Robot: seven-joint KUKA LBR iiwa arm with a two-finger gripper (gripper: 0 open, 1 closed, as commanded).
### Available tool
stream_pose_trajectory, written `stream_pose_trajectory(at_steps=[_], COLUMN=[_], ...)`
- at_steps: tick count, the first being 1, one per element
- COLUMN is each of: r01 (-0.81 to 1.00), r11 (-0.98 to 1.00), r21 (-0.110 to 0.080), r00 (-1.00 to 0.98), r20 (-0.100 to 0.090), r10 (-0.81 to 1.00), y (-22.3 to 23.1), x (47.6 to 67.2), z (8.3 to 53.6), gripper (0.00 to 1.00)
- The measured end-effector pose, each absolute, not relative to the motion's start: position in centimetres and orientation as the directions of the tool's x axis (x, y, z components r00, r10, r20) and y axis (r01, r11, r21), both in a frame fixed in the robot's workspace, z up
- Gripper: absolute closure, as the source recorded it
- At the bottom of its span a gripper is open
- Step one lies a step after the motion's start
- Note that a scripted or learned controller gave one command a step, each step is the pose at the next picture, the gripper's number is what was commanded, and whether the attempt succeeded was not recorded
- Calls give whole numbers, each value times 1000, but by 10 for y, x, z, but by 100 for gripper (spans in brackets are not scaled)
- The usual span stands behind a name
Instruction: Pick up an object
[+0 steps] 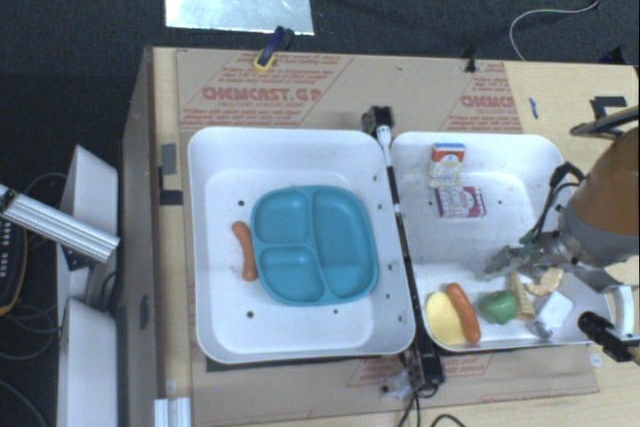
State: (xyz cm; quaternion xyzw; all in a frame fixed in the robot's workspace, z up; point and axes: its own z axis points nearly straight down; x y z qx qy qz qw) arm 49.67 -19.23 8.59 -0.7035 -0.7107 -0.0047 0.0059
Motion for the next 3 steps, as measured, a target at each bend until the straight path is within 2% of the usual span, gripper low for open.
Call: stream_pose_trajectory(at_steps=[1,2,3], r01=[1000,1000,1000], r11=[5,5,9], r21=[4,2,5], r00=[-5,-5,-9], r20=[1,0,-2], r10=[1000,1000,1000], y=[-130,-116,-117], x=[577,630,630], z=[103,85,96], gripper=[0,0,100])
